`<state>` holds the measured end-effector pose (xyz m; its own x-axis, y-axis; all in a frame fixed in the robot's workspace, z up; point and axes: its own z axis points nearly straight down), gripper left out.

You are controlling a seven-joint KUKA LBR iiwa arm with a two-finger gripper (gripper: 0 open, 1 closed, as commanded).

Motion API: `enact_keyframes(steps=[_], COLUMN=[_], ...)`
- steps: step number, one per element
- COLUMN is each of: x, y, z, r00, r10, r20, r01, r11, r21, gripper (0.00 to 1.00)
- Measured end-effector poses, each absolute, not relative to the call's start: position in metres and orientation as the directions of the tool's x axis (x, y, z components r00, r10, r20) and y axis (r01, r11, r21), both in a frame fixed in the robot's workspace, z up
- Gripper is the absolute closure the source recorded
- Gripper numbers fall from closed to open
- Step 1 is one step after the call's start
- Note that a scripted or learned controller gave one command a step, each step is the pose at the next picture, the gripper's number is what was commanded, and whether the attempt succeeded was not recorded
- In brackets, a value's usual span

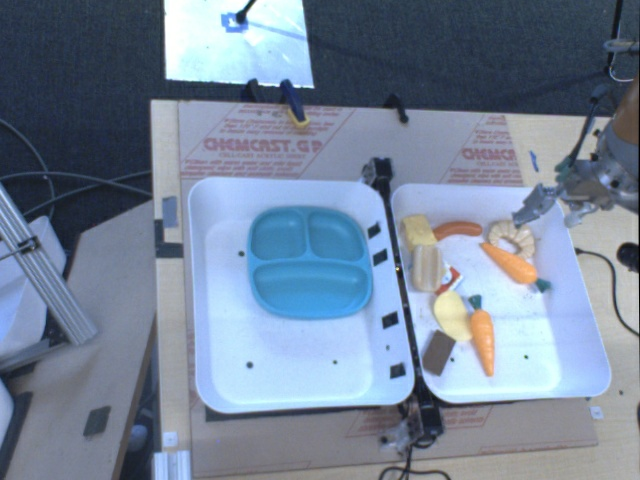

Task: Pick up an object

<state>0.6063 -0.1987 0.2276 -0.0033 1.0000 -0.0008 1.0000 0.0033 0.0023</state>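
Toy food (470, 298) fills right bin (585, 338); blue plate (308, 263) left; jaws' state unclear.

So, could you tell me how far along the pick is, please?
Nothing looks picked yet. The grey metal end effector hangs over the right white bin's far edge, near the pale ring-shaped toy. The toy food all lies in the bin, so grasping and lifting remain.

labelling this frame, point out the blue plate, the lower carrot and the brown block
blue plate (308, 290): camera view, bare floor of its large front compartment
lower carrot (483, 338): camera view, middle of its orange body
brown block (438, 352): camera view, centre of its top face
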Motion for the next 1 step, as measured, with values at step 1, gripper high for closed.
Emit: enact_keyframes(steps=[1], x=[0.5453], y=[-0.1960], z=[0.1015], r00=[0.001], r10=[1.000], r20=[0.005], r01=[1.000], r11=[-0.001], r21=[-0.013], gripper=[0.00])
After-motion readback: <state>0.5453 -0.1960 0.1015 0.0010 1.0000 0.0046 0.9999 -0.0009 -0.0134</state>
